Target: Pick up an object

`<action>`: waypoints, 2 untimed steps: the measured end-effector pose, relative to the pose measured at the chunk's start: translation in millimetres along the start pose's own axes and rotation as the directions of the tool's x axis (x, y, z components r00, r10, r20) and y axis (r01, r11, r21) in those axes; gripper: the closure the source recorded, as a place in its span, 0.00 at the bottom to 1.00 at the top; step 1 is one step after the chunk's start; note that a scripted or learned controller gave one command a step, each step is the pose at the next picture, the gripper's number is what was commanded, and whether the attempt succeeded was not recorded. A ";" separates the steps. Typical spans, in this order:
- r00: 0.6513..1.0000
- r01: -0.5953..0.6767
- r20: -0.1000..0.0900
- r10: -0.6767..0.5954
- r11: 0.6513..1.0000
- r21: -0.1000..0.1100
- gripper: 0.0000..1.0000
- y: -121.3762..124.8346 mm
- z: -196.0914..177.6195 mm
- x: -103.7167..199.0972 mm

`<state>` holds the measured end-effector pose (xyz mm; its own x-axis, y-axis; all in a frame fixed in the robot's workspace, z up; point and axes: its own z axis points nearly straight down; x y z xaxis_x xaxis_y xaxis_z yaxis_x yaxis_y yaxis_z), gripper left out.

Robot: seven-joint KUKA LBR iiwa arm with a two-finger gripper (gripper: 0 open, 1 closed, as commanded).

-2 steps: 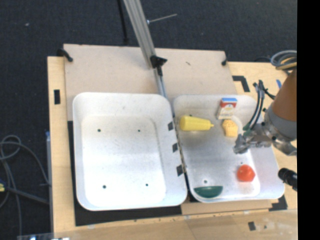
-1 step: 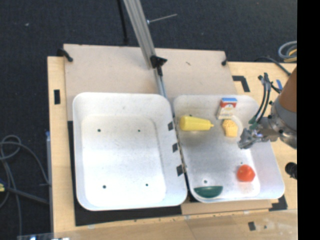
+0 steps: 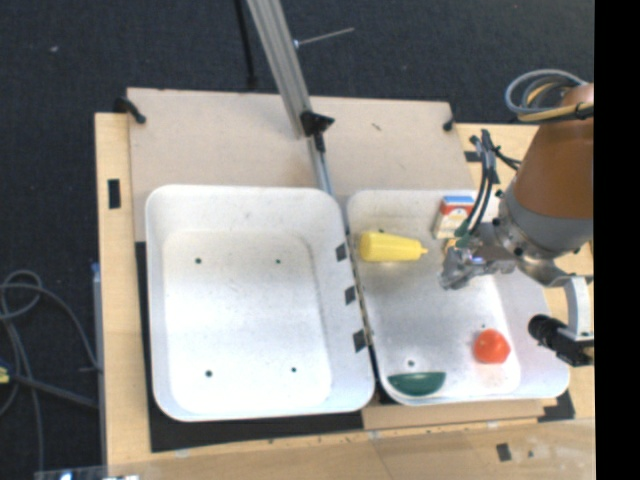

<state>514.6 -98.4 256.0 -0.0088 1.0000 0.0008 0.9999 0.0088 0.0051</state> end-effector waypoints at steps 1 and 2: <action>1.000 0.000 0.000 0.000 1.000 0.001 1.00 9.3 -6.2 56.4; 1.000 -0.003 0.000 0.003 1.000 0.006 1.00 14.2 6.4 102.3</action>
<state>528.0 4.0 249.7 -0.0059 1.0000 0.0003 1.0000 0.0059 -0.0007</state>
